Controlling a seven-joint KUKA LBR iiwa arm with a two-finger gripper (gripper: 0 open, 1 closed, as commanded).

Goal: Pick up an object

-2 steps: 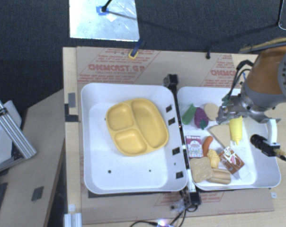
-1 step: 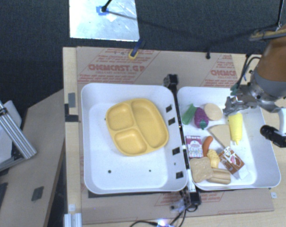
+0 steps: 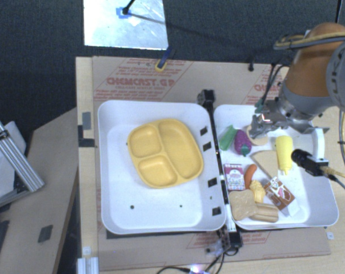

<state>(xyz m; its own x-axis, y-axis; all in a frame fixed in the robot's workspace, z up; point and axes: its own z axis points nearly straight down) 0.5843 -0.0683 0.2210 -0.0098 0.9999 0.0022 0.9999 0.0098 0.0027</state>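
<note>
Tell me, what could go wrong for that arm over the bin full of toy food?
1. The food lies packed close: the eggplant, the corn and the carrot almost touch, so the pincer may nudge or catch a neighbour instead of one piece.
2. The pincer hangs near the bin's far rim, so a low move could clip the wall.
3. Smooth, rounded pieces like the corn may slip out.

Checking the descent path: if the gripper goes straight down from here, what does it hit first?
Probably the purple eggplant toy or the round piece beside it, under the gripper in the right bin; depth is unclear.
</note>
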